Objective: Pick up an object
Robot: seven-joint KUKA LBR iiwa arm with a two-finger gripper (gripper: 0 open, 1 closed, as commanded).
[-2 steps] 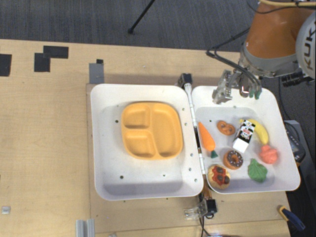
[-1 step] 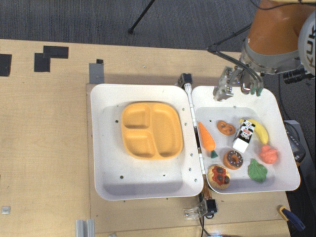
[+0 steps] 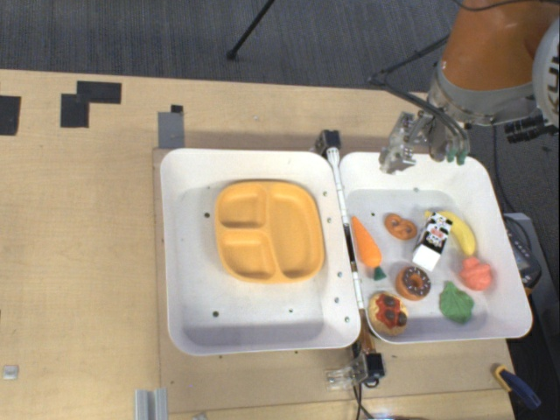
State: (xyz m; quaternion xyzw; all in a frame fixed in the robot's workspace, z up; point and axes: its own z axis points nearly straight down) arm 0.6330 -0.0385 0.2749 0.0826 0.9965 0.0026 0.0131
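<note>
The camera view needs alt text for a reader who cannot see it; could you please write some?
A robot gripper hovers over the far edge of the right bin, which holds toy food: a carrot, banana, donut and milk carton. The left bin holds a yellow divided plate.

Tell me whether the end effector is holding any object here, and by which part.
Nothing is held. The end effector hangs above the far rim of the right bin, apart from the toys, with nothing between its fingers.

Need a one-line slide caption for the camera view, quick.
Gripper hovers over the right bin's far rim; toy foods lie below, yellow tray in left bin.
</note>
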